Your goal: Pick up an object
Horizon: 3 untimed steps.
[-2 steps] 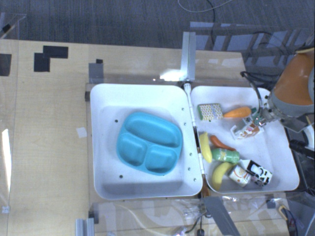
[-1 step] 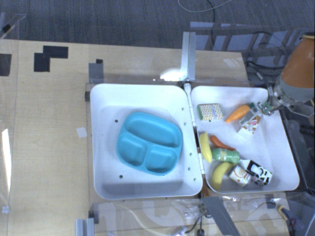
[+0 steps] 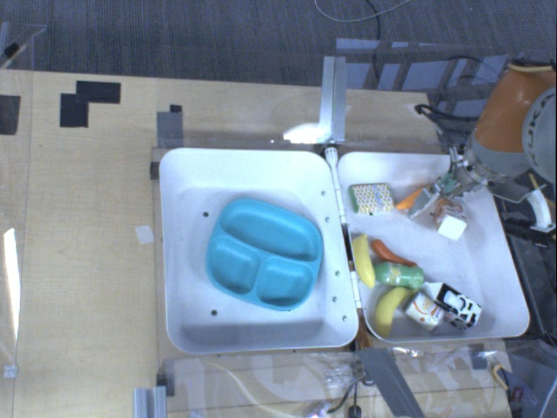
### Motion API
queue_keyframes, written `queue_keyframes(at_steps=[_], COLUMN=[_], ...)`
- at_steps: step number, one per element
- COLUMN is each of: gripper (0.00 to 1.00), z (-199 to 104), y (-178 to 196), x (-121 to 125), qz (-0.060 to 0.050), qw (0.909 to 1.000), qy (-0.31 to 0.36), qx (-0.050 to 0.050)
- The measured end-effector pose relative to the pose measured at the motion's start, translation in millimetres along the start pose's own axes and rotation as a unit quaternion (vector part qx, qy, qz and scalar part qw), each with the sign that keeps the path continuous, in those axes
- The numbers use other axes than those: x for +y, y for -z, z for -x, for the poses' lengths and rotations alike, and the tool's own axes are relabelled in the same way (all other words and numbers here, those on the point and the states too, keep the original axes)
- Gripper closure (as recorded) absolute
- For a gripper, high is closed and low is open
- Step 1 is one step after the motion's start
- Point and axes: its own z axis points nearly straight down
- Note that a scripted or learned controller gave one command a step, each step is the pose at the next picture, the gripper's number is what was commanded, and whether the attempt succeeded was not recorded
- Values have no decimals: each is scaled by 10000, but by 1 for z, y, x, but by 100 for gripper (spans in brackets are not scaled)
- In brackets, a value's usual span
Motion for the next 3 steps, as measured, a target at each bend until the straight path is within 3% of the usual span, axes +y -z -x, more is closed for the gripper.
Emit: queue_keyframes(at_steps=[1, 2, 3], gripper=[100, 100, 100], z=[0, -36, -35], y=[13, 116, 27], x=[5, -13, -70], qz=[80, 81, 81], qw=[10000, 9823, 9938], qy=[26, -1873, -1108], qx=[-53, -29, -35])
